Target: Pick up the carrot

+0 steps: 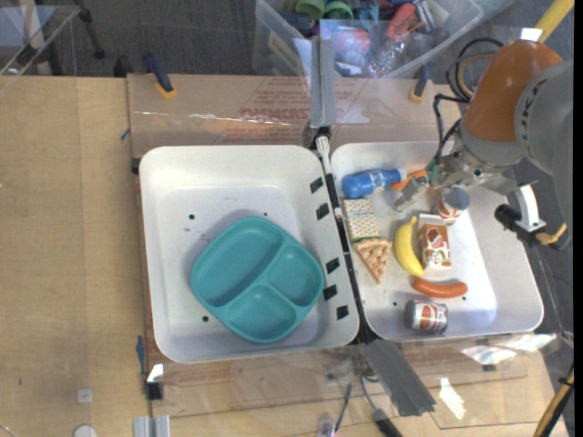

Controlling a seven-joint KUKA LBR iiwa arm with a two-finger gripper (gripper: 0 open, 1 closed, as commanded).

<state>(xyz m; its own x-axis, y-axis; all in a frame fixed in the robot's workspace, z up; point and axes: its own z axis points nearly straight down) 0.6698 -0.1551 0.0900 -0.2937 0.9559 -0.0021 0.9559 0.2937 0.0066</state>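
Note:
The carrot (414,177) is a thin orange piece lying in the far part of the right bin (510,285), just right of a blue bottle (369,182). My gripper (444,178) hangs low over the bin's far right area, right next to the carrot's right end. The wrist and its cables cover the carrot's right part. The orange band of the arm (508,76) rises behind it.
The right bin also holds a banana (407,247), a pizza slice (372,256), a cracker (359,215), a red-and-white carton (435,244), a sausage (439,288) and a can (425,315). A teal divided plate (258,279) lies in the left bin (173,208).

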